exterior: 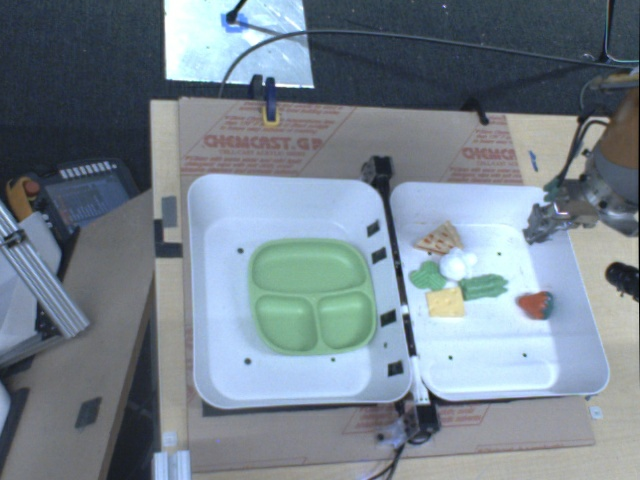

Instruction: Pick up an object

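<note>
The right bin holds several toy foods near its middle. They are a tan pizza slice, a white ball, a green leafy piece, a green vegetable and a yellow block. A red piece lies apart, nearer the right wall. My gripper hangs over the bin's upper right edge, above and beyond the red piece. I see nothing held in it.
The left bin holds a green divided plate. A black clamp bar runs between the bins. Cables cross the dark floor behind the bench, and a yellow clip sits at the far edge.
</note>
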`<state>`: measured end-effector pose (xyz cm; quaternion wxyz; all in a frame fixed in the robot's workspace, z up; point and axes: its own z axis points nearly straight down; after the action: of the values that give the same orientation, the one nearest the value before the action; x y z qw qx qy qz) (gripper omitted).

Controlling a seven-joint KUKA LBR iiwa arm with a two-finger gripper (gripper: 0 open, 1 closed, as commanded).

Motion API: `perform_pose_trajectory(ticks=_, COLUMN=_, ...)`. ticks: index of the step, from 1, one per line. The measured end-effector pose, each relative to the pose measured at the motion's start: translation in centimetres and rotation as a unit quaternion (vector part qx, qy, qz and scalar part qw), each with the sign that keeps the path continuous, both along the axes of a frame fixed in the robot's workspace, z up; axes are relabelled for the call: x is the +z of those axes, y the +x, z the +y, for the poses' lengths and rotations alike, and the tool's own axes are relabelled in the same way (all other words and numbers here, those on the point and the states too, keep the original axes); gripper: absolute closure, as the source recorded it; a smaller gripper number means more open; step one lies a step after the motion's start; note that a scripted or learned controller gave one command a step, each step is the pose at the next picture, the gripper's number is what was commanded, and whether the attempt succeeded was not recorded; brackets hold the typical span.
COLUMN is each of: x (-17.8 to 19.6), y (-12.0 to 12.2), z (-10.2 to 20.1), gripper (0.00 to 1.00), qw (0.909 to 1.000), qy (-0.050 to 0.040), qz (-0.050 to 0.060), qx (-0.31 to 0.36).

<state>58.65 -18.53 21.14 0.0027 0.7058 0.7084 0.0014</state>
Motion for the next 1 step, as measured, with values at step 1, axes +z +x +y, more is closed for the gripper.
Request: perform_pose_trajectory(ticks=1, x=3.04, y=0.13, z=-0.02, gripper=1.00, qw=1.0000, qy=0.0002, qz=0.000, qx=0.000)
